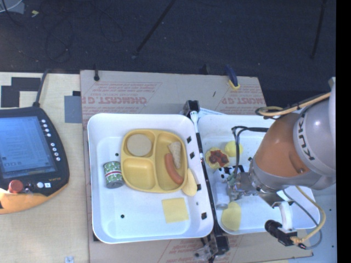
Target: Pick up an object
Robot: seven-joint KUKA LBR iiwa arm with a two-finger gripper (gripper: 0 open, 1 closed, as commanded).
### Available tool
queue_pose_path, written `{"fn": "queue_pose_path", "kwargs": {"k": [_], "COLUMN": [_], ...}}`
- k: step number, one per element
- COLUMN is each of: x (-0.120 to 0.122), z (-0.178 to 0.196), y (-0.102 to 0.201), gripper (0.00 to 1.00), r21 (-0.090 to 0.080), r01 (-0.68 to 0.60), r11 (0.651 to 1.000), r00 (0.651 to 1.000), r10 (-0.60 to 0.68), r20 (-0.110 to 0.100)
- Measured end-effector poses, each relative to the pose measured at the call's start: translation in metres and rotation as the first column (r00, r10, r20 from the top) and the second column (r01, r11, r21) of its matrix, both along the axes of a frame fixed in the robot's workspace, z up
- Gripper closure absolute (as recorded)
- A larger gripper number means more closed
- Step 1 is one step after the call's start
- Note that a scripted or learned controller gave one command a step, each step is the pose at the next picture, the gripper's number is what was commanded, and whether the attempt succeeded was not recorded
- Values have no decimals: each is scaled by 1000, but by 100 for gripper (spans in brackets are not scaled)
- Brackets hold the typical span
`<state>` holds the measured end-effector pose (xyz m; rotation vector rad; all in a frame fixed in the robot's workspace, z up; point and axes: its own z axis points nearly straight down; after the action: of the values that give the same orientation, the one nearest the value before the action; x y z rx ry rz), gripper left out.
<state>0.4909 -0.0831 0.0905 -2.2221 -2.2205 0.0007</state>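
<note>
Teach pendant point(30, 152) at 9 o'clock on the bench. Left bin point(107, 218) holds a green-striped can point(113, 174) touching the left edge of a yellow sectioned tray point(140, 174); tray carries a round tan patty point(138, 144), a bread slice point(175, 154) and a sausage point(174, 169). Yellow square slice point(175, 210) at 6 o'clock of tray. Right bin point(258, 223) has a red-topped item point(218, 158) and a yellow ball point(232, 149) at 12 o'clock of the gripper point(237, 186), pale yellow piece point(231, 217) at 6 o'clock. Arm point(296, 147) enters from 3 o'clock, wrist bent low over right bin; finger opening and any grasp cannot be judged
</note>
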Motion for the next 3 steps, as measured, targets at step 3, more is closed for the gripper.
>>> {"fn": "queue_pose_path", "kwargs": {"k": [3], "x": [-14], "z": [332], "y": [133], "gripper": [0], "r21": [4], "r01": [-11], "r11": [1000], "r00": [1000], "r10": [11], "r20": [16]}}
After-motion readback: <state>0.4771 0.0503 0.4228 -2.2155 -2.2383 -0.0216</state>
